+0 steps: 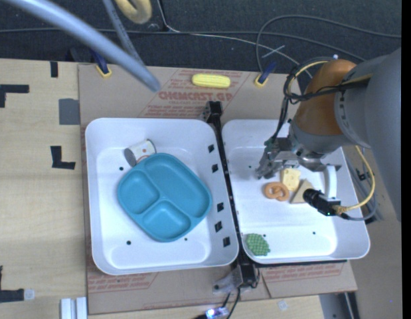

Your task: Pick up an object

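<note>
Two white bins side by side on the counter (32, 178): left bin (102, 138) with a blue tray (164, 196) and, just beside its upper left corner, a small cup (140, 152) on its side; right bin (305, 244) with a pretzel (276, 191), a pale block (291, 177) touching it, and a green cloth (258, 244) well apart near the front wall. Beyond the bins, a yellow banana (210, 80) on cardboard. Hand (268, 167) low in the right bin, just beside the pale block and above the pretzel — fingers too dark and crowded under the wrist to read, so cannot tell whether spread or closed, and nothing plainly seen between them. Likely target: the pretzel or the block, being nearest; both flat on the bin floor, neither lifted. Judged progress — reach made, descent about done, grasp unconfirmed, lift not yet done. Left to do: close on one piece, raise it clear. Risk: two pieces touching, so easy to nudge one aside or pinch both.
</note>
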